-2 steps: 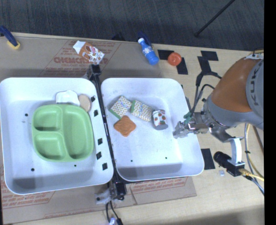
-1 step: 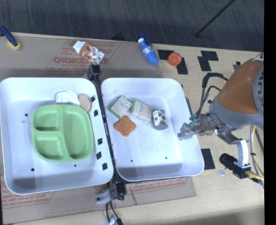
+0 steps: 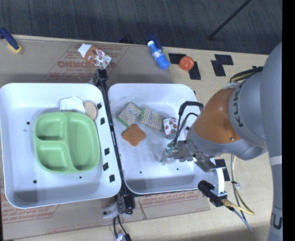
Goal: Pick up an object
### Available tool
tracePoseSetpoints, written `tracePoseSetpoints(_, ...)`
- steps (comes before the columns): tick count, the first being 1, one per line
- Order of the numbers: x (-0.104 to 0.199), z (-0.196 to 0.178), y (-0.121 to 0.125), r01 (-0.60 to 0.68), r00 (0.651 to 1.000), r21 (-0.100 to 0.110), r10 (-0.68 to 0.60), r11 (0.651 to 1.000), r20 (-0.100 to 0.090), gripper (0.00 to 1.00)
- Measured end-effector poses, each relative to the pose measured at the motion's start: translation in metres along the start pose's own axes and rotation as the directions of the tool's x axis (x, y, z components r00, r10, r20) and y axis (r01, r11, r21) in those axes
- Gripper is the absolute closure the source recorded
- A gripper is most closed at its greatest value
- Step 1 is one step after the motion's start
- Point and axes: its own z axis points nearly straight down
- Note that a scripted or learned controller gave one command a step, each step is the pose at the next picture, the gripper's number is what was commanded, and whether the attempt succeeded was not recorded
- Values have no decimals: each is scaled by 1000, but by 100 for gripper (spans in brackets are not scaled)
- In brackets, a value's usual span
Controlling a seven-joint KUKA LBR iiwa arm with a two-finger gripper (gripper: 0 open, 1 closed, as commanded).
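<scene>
My gripper (image 3: pixel 168 153) reaches down into the right bin (image 3: pixel 137 182) near its right side, low over the white floor. The orange band and grey wrist cover most of it. Left of it lie an orange toast-shaped piece (image 3: pixel 133 134), two green patterned squares (image 3: pixel 130 113) (image 3: pixel 151 118) and a small white cup with red dots (image 3: pixel 169 126). The cup is the closest thing, just above the gripper. I see nothing between the fingers.
The left bin (image 3: pixel 7 134) holds a green divided tray (image 3: pixel 67 142), a white piece (image 3: pixel 72 104) and a tan disc (image 3: pixel 90 109). On the cardboard behind the bins lie a blue bottle (image 3: pixel 158 54), an orange ball (image 3: pixel 186 62) and a small carton (image 3: pixel 95 55).
</scene>
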Motion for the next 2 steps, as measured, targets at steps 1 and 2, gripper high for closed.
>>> tracePoseSetpoints(1,1,-151,1,-1,1000,-9,1,1000,5,100)
tracePoseSetpoints(2,-10,-117,0,-2,1000,-4,2,1000,3,100)
